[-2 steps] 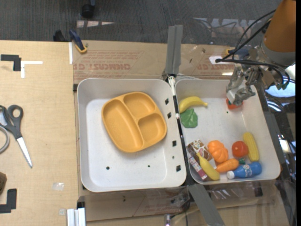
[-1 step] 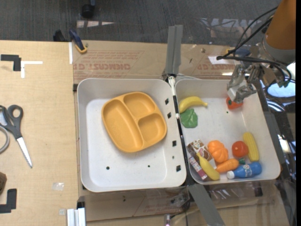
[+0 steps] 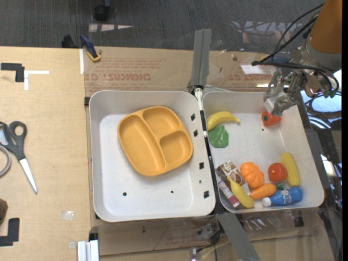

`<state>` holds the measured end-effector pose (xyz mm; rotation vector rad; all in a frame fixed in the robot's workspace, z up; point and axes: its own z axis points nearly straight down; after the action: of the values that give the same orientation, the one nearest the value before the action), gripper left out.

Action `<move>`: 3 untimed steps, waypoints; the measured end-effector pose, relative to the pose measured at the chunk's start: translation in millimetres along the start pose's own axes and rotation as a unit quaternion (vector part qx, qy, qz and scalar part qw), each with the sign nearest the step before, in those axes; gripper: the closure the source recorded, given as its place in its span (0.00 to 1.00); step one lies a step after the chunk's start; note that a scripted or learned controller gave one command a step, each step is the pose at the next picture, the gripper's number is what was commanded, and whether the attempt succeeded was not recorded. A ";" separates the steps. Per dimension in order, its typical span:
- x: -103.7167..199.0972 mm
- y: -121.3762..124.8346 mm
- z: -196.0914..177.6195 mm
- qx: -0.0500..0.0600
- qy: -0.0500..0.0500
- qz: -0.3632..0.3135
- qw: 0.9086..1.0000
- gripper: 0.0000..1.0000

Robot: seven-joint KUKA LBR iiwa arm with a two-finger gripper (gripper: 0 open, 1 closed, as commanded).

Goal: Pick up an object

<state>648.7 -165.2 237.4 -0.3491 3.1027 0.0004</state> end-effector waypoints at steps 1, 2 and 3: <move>65.8 65.1 -7.1 0.000 0.008 0.065 0.998 1.00; 48.6 82.1 2.9 -0.001 0.008 0.041 0.999 1.00; -20.8 89.3 -7.8 -0.001 0.007 -0.042 0.999 1.00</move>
<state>649.0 -73.5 245.5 -0.4820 3.0983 -0.0002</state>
